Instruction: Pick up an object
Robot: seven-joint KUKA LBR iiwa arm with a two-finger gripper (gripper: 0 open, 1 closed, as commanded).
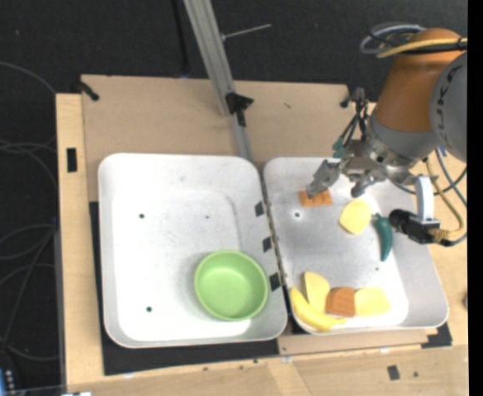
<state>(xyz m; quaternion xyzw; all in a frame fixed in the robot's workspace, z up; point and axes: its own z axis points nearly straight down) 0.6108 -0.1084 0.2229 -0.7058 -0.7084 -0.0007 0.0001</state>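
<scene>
Camera view: the gripper hangs with fingers apart over the orange block (nothing held yet), so it should drop and squeeze.

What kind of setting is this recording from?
Most likely a robotics lab bench for grasping trials: two white bins on a board, toy food and a green bowl in them, robot arm overhead.

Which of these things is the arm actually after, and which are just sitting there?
Job in hand, judging by where the gripper hovers:
orange block

Lying about:
green bowl
yellow piece
teal piece
pile of yellow and brown pieces
left bin
right bin
</scene>
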